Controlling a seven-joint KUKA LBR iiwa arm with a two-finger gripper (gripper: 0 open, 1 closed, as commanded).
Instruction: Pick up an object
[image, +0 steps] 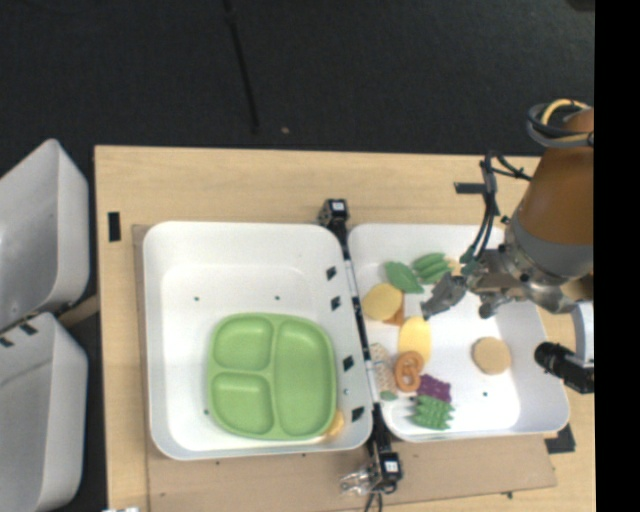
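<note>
Crowding is the risk: end effector (452, 292), fingers apart and gripping nothing, hovers in the right bin (500, 420) near its middle beside the yellow piece (414, 338), so it may nudge neighbours.

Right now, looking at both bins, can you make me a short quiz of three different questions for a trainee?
1. True or false: the green tray lies in the left bin.
2. Multiple choice: the tan disc in the right bin is
A. stacked on the yellow piece
B. lying apart from the other items
C. under the purple piece
3. Fill the gap: the gripper hangs over the ____ bin.

Key: 1 true; 2 B; 3 right.
</note>
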